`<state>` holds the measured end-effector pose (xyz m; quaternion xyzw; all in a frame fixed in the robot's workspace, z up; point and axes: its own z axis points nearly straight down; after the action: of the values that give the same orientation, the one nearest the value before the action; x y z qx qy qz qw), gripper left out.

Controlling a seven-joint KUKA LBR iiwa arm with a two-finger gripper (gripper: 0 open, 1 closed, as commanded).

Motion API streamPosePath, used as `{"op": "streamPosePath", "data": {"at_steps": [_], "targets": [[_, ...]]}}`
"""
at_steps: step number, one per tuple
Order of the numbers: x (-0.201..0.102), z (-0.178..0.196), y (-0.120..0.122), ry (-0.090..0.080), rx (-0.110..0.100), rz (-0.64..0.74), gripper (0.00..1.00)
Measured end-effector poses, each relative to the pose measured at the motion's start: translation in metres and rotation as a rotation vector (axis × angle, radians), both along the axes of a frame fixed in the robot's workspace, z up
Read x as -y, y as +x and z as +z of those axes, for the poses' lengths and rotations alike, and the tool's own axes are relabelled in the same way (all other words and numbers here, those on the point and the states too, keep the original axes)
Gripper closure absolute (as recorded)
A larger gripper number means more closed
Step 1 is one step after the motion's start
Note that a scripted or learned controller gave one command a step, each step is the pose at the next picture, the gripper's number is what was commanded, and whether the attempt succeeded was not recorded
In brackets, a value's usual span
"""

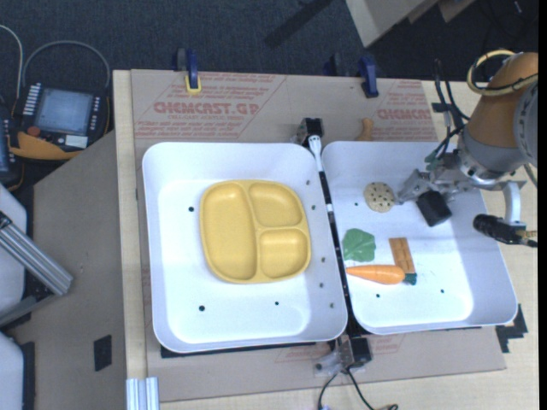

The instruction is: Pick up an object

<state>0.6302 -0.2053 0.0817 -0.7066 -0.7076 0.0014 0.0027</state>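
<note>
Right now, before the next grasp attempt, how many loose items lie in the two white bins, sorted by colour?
Yellow: 1, the yellow three-compartment plastic plate in the left white bin
Tan: 1, the round speckled cookie
Green: 1, the green leafy toy piece
Orange: 1, the orange toy carrot
Brown: 1, the brown rectangular block
Total: 5, four of them in the right white bin

Bright even overhead light, soft shadows, mild glare, sharp.

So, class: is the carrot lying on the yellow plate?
No, the carrot lies in the right bin, beside the green leaf, while the yellow plate sits in the left bin.
</note>
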Motion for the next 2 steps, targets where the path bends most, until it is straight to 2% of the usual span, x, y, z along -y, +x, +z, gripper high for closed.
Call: {"op": "streamPosePath", "data": {"at_steps": [1,2], "targets": [[0.0,0.014,0.002,-0.003,0.007,0.001,1.0],[0.007,0.06,0.004,-0.005,0.012,-0.001,1.0]]}}
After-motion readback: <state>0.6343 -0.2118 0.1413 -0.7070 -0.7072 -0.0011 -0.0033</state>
